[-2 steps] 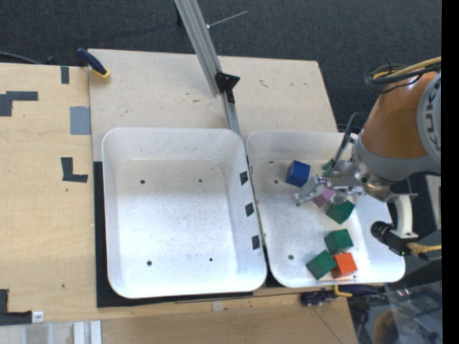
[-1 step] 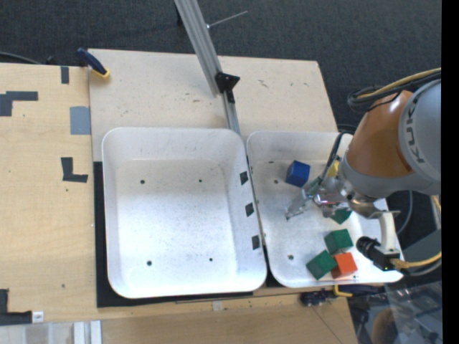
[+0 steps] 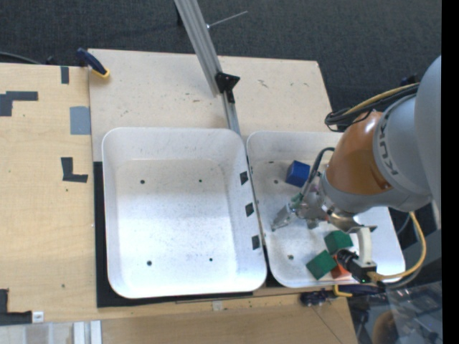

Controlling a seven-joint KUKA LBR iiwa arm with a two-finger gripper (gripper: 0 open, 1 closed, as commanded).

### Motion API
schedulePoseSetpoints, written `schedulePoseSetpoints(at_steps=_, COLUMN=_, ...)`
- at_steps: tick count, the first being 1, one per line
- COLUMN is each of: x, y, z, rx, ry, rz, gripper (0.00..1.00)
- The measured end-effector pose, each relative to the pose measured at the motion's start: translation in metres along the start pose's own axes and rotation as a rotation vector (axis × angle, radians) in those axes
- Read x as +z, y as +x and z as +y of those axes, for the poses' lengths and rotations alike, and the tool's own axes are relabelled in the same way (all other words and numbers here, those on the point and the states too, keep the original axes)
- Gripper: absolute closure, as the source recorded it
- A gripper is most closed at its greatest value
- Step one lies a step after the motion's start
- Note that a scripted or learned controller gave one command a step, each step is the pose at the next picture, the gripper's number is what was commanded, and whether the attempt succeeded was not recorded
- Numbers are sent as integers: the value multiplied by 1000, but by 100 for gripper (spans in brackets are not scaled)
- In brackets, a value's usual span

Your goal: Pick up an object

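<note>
Two shallow white bins sit side by side on my bench: the left bin (image 3: 179, 213) and the right bin (image 3: 283, 260), their rims touching along the middle. My arm (image 3: 373, 160) reaches in from the right, grey with its orange band, and hangs over the right bin.

Counting what lies in that right bin: one blue block (image 3: 298, 173) toward the far side, just beside my wrist; two green blocks, one (image 3: 337, 240) near my wrist's lower edge and the other green block (image 3: 320, 265) closer to the near rim; and one small orange-red piece (image 3: 343, 269) touching the nearer green block on its right. That makes four objects, all on the right half of this bin.

My gripper (image 3: 283, 219) points down and left into the middle of the right bin, over bare white floor, between the blue block and the green ones and apart from each. Nothing sits between its tips. Whether they stand apart or together I cannot tell; they are small and blurred.
</note>
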State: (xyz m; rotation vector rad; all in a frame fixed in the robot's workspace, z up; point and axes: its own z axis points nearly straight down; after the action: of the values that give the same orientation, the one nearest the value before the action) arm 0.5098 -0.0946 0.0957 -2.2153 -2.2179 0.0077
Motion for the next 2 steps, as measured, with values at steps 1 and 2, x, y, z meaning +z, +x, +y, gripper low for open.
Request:
schedulePoseSetpoints(at_steps=1, x=-13, y=0, z=1, rx=-1, ry=-3, rz=0, gripper=100)
schedulePoseSetpoints(at_steps=2, x=-71, y=1, z=10, rx=0, ry=-12, rz=-2, gripper=100)
